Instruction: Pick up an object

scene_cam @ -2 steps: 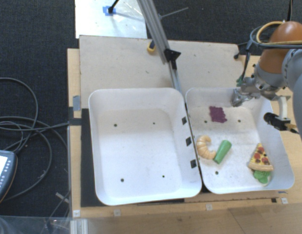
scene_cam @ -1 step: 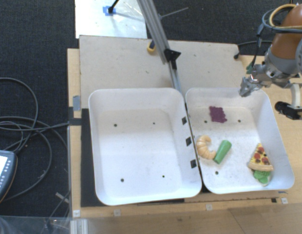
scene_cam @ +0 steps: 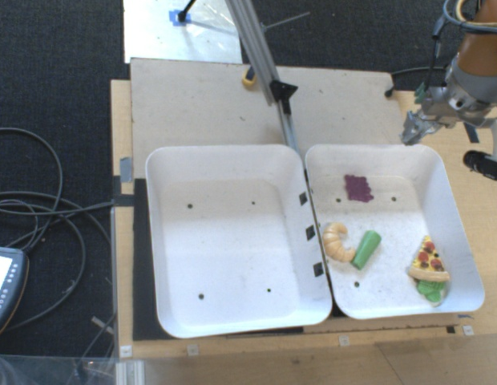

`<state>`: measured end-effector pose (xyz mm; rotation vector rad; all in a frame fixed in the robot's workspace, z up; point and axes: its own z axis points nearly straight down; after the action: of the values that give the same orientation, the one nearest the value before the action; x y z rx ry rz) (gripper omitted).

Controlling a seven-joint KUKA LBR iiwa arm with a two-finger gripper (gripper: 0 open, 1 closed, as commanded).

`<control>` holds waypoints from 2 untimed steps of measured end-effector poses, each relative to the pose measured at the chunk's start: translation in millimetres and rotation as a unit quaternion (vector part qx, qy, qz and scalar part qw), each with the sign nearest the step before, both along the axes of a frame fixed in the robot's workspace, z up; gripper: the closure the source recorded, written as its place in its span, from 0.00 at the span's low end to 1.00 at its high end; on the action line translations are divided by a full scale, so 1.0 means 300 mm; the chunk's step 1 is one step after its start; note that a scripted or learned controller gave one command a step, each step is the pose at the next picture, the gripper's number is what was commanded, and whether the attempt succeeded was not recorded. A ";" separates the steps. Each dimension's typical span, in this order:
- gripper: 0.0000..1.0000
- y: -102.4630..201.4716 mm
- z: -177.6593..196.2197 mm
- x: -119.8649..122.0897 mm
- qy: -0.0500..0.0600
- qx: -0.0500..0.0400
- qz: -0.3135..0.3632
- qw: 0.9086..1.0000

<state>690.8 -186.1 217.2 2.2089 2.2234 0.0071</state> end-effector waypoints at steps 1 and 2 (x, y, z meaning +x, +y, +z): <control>1.00 0.000 0.076 0.004 0.001 0.000 0.000 1.000; 1.00 0.140 0.095 -0.040 0.003 0.001 0.001 1.000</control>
<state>678.7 -144.2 245.7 2.2104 2.2302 0.0041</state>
